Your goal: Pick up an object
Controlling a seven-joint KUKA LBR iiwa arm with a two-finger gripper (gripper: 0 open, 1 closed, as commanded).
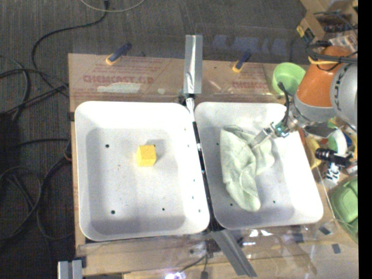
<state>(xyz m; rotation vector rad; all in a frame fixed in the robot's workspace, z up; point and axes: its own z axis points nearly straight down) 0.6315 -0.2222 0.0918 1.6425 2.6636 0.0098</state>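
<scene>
The arm (325, 95) reaches in from the right, its orange band above the wrist sitting over the right bin's (302, 211) upper right corner. The gripper (260, 137) points down and left into that bin, with slim metal fingers (264, 134) slanting toward the cloth (244, 167). The fingertips meet the cloth at its upper right edge, where a fold of the fabric rises toward them. The fingers look drawn close together at the tip, and the cloth appears pinched there, though the contact point is small and I cannot tell for sure whether fabric lies between the tips or just against them.

The cloth is pale green and crumpled. It lies in the middle of the right bin, running from near the upper left of the bin floor down to a rounded end toward the lower centre. Most of it rests flat on the bin floor, below and left of the gripper.

The left bin (93, 214) holds a small yellow block (146, 155), sitting near the middle of its floor, well apart from the gripper and the cloth. The two bins touch along their inner rims, with a dark seam between them.

A green bowl (287, 74) sits beyond the right bin's far edge, beside the arm.
</scene>
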